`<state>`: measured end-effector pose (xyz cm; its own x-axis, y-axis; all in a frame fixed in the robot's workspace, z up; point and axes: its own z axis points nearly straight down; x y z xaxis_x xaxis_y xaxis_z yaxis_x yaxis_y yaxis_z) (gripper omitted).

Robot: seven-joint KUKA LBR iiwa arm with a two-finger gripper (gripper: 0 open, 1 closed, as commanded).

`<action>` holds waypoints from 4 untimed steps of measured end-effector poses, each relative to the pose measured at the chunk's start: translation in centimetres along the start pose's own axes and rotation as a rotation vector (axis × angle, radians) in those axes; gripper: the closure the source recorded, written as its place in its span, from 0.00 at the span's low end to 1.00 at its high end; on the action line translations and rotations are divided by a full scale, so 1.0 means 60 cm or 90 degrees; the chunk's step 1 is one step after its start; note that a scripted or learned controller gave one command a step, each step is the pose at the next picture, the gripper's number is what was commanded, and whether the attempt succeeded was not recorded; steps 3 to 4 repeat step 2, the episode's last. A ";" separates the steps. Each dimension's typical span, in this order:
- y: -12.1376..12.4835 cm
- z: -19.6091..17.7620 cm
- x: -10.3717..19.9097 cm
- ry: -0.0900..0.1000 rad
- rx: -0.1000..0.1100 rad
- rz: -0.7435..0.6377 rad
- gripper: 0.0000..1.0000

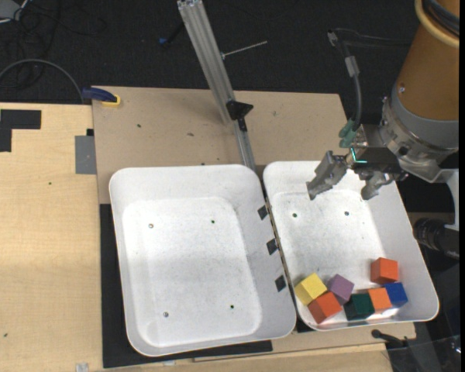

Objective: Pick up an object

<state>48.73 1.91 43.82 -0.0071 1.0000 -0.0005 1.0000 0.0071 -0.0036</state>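
Note:
Several small blocks lie bunched at the near end of the right bin point(325, 215): a yellow block point(311, 287), a purple block point(341, 286), a red-orange block point(324, 307), a green block point(359, 306), an orange block point(380, 297), a blue block point(396, 294) and a red block point(384, 270) set slightly apart. My gripper point(347, 184) hangs over the far part of the right bin, well above and beyond the blocks. Its two fingers are spread wide, open, with nothing between them.
The left bin point(139, 184) sits beside the right one, with black clips point(271, 246) along the shared edge. A slanted aluminium rail point(213, 68) rises behind the bins. The wooden bench point(31, 208) extends to the left.

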 end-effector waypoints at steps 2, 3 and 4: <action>0.020 0.000 -0.135 0.000 0.002 0.002 0.00; 0.020 0.000 -0.135 0.000 0.002 0.002 0.00; 0.020 0.000 -0.135 0.000 0.002 0.002 0.00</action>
